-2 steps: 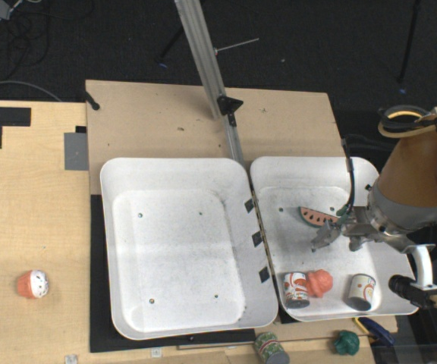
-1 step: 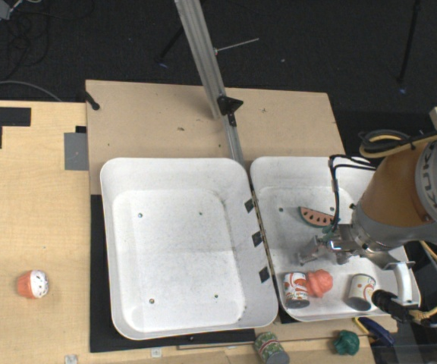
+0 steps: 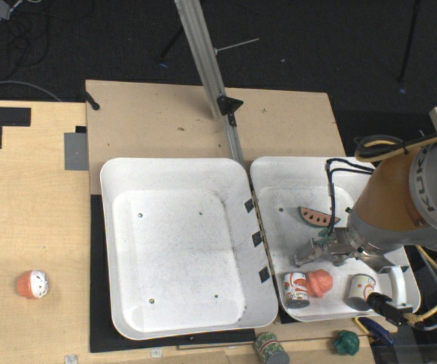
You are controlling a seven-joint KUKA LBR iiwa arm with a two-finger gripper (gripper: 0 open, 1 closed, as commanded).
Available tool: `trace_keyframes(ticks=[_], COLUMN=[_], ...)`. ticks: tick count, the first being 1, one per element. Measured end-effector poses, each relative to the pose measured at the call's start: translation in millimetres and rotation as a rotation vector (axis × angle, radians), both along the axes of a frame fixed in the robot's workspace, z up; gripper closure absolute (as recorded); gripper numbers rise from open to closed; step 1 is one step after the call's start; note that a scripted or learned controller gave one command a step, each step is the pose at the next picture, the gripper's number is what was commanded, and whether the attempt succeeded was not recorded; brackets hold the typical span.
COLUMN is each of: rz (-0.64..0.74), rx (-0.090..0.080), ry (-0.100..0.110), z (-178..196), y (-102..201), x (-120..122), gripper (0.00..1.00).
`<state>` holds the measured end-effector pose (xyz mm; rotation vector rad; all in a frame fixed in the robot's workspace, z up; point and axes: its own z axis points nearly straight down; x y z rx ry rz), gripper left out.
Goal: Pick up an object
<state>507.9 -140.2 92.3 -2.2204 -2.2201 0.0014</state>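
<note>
In the right bin (image 3: 279, 180), a watermelon-slice toy (image 3: 315, 217) lies near the middle. Along the bin's front edge sit a red and white can (image 3: 297, 287), a red-orange lump (image 3: 320, 281) touching it, and a small white mug (image 3: 361, 287). My gripper (image 3: 314, 255) hangs low over the bin between the slice and the can, just above the red-orange lump. The arm's orange band (image 3: 389, 196) covers the bin's right side. Nothing shows held in the gripper.
The left bin (image 3: 177, 249) adjoins the right one. An orange and white ball (image 3: 33, 284) rests on the wooden table at far left. A small can (image 3: 268, 347) and a green object (image 3: 347, 343) lie in front of the bins. A metal rail (image 3: 203, 51) slants behind.
</note>
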Motion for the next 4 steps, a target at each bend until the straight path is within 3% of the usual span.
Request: trace_keyframes(ticks=[1,3,4], rz=[-0.005,0.001,0.001], rx=[0.002,-0.001,-0.001], ry=[0.001,-0.005,-0.003], z=[10.3,117.1,147.4], y=[-1.0,1.7,0.7], x=[-0.5,1.0,1.6], gripper=[1.0,1.0,1.0])
